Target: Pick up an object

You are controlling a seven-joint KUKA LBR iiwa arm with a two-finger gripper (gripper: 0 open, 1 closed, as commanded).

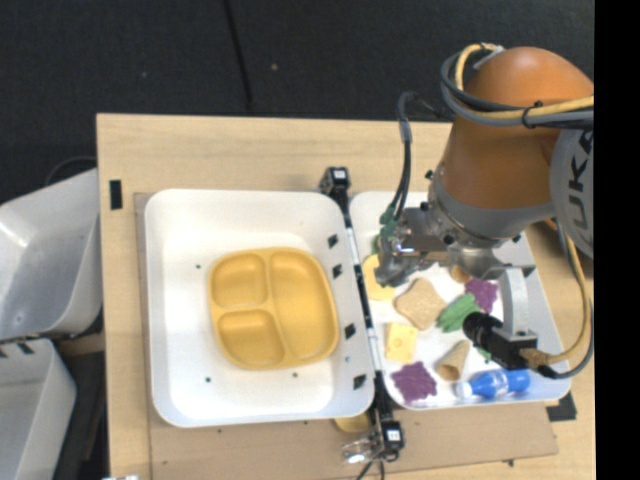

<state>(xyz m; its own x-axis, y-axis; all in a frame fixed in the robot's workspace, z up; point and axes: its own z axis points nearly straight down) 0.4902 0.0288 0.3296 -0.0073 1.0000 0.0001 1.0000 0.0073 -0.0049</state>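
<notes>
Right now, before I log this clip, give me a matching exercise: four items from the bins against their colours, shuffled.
Things:
1. divided plate
2. bread slice
3. bottle by the near rim
4. grape bunch near the bin's front

Colours:
A. blue
B. purple
C. yellow
D. tan

Pairs: 1-C, 2-D, 3-A, 4-B

Bright, even overhead light, mild glare on the white bins (pixel 160 268), soft shadows, slightly grainy focus
</notes>
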